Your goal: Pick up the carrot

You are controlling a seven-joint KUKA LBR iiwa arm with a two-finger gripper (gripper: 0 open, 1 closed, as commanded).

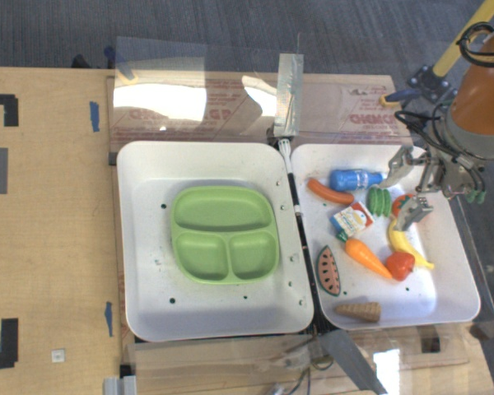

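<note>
Nearest the lens, the desk (pixel 41 220) is carrying two shallow white bins side by side. Left bin (pixel 140 245) is holding a green divided plate (pixel 225 233). Right bin (pixel 453 295) is holding toy foods: a blue bottle (pixel 354 178), a red sausage (pixel 330 192), a watermelon slice (pixel 328 270), a banana (pixel 405 245), an ice-cream cone (pixel 359 310) and a small carton (pixel 352 220). Carrot (pixel 367 256), orange and tapered, is lying at a slant near the bin's middle, touching a red pepper (pixel 401 263) at its thin end. It is appearing light, stiff and smooth plastic, so it is likely to slip; gripping across the thick middle seems best. Gripper (pixel 416 189) is hovering above the bin's far right part, apparently spread and holding nothing.
</note>
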